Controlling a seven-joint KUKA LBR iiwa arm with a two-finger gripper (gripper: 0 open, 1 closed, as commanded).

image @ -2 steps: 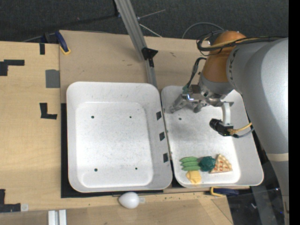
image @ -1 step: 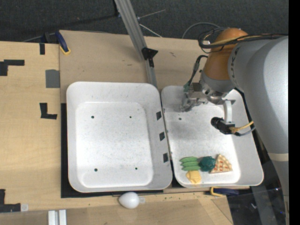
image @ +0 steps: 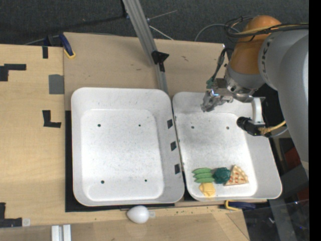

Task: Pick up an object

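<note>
We see the grey arm's two-finger gripper [image: 209,103] above the far edge of the right shallow white bin [image: 261,157], grasping nothing that we can see. The likely targets, a green pea pod [image: 202,174], dark green lump [image: 220,174], yellow piece [image: 207,188] and pizza-slice toy [image: 236,176], cluster at that bin's near edge, well apart, perhaps awaiting a grasp.

Two shallow white bins sit side by side, the left bin [image: 85,134] and the right bin [image: 261,164], with four small items clustered near the right bin's near edge: one green piece [image: 202,173], one dark green piece [image: 220,174], one yellow piece [image: 207,188], one orange wedge [image: 236,176], plus one white egg-shaped object [image: 138,214] on the bench.
</note>
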